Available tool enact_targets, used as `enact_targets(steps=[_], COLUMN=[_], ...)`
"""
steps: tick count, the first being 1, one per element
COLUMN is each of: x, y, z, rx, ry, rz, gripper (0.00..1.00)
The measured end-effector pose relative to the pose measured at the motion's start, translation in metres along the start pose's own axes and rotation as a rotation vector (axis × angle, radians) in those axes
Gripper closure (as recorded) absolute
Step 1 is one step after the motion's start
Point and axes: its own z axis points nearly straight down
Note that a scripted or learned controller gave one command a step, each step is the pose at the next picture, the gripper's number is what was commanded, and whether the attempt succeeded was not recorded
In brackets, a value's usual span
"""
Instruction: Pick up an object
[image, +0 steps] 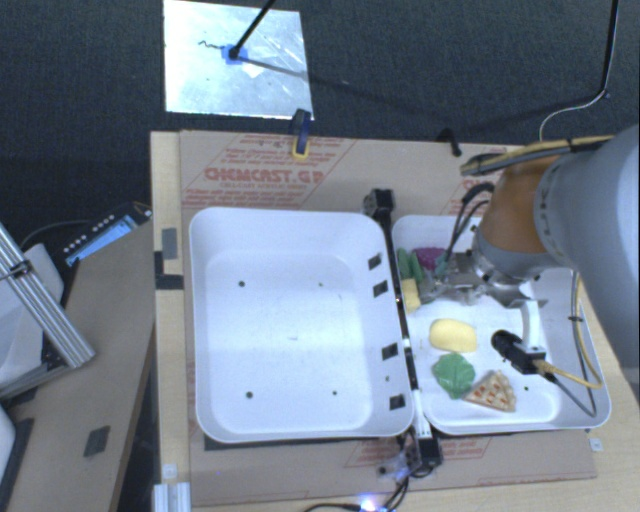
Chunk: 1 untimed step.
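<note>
The right bin (570, 400) holds several small things. A pale yellow lump (452, 335) lies near its middle, with a green leafy piece (455, 373) and a pizza-slice toy (492, 392) in front of it. At the back left are a purple piece (432, 257), a green strip (409, 266) and a small yellow piece (410, 296) against the wall. My gripper (438, 287) hangs low over the bin's left half, just behind the yellow lump and beside the green strip. The wrist hides what is under it.
The left white bin (290, 330) sits beside the right one, with a black-clipped divider (392, 300) between them. Both rest on a cardboard sheet (260, 165). The grey arm (590, 230) covers the right bin's back right part.
</note>
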Motion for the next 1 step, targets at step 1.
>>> enact_targets(steps=[1], x=[-0.0021], y=[0.0061], z=[0.0001], rx=[0.001], ry=[0.001], rz=[-0.002], gripper=[0.0])
